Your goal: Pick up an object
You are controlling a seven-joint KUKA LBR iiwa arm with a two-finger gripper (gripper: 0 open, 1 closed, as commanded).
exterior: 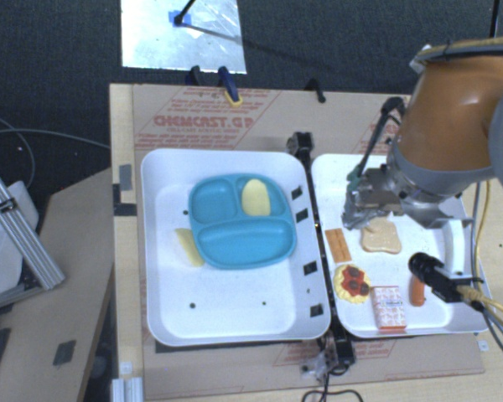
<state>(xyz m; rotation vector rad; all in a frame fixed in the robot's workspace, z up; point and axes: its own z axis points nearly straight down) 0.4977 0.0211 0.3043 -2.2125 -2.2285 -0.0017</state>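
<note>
Over the right bin (335, 170) the gripper (365, 210) hangs low, just beside the bread slice (381, 238); nothing looks lifted yet, so the pick is prob. not done. Can't tell jaws' state, as the arm (457, 111) blocks that bin's far side. Cracker (339, 245), pizza toy (352, 281), hotdog (417, 291) lie near.

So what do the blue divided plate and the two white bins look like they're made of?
The blue divided plate looks like moulded plastic: even colour, rounded compartment ridges, soft sheen. The left bin and right bin also seem plastic, smooth and slightly glossy with rounded corners, though coated metal can't be ruled out.
</note>
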